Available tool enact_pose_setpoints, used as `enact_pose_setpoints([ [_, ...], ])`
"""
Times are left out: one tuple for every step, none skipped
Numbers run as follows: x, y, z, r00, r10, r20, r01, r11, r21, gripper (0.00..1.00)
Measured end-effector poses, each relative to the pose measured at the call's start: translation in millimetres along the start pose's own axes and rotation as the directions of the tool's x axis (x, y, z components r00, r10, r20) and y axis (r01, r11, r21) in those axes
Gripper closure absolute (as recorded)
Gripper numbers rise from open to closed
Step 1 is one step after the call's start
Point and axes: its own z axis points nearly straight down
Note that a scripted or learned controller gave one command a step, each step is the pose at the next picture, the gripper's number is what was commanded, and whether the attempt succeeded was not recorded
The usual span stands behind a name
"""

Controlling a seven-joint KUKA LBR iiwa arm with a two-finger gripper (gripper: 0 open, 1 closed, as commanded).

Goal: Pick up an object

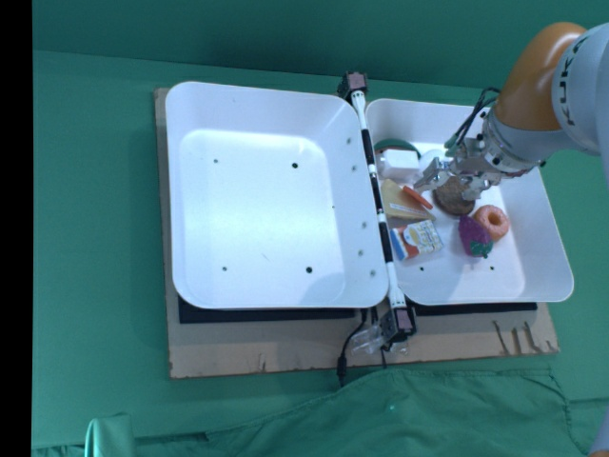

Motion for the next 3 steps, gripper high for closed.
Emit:
enact_pose_setpoints([
  [-2, 3, -15, 1.000, 0.003, 0.004, -0.003, 1.000, -0.014, 1.00],
  [4, 11, -68, 1.000, -0.003, -0.006, 0.003, 1.000, 0.005, 1.00],
  [1, 22, -130, 1.000, -0.002, -0.005, 0.002, 1.000, 0.002, 1.00],
])
